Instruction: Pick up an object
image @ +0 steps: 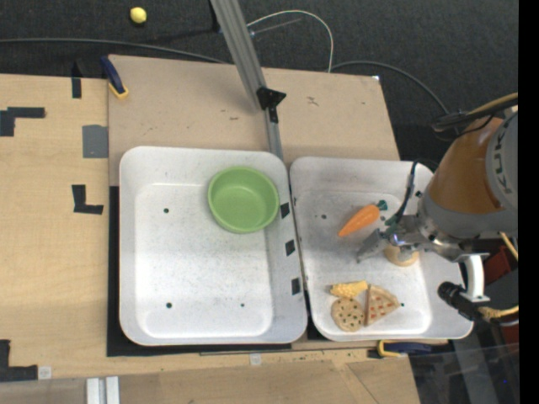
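Note:
An orange toy carrot (360, 220) with a green tip lies tilted in the middle of the right bin (324, 183). My gripper (377, 241) is low in that bin just right of and below the carrot, its dark fingers pointing left. A small tan round piece (402, 255) sits right under the wrist. Toy food lies near the bin's front: a yellow corn piece (348, 289), a round cookie (345, 315) and a pizza slice (381, 304).
A green bowl (242, 199) stands at the back right of the left bin (152, 251). A grey metal pole (244, 45) slants in from the top to the divider between the bins. A yellow ball (137, 14) lies on the dark floor beyond the bench.

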Action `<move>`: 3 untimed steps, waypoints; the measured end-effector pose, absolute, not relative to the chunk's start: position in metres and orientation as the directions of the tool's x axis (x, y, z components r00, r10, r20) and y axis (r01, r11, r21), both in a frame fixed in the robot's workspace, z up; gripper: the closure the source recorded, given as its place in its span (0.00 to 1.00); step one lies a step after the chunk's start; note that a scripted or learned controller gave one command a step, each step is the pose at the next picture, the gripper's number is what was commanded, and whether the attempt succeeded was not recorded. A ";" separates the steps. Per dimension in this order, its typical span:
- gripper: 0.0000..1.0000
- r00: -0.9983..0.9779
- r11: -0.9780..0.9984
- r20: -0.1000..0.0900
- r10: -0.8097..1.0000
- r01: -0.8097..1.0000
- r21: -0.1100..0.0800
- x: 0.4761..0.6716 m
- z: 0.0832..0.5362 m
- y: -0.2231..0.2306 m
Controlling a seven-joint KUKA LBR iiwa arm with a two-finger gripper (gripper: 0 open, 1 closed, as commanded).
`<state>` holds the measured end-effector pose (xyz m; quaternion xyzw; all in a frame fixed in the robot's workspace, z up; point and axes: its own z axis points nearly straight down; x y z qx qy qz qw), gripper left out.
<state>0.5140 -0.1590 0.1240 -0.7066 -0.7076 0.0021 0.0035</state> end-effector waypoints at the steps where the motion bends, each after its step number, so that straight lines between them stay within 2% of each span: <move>1: 0.00 -0.001 0.001 -0.001 1.000 1.000 0.000 0.514 0.089 -0.159; 2: 1.00 -0.002 0.002 0.001 1.000 1.000 -0.001 0.514 0.099 -0.158; 3: 1.00 -0.002 0.002 0.000 1.000 1.000 0.003 0.521 0.148 -0.149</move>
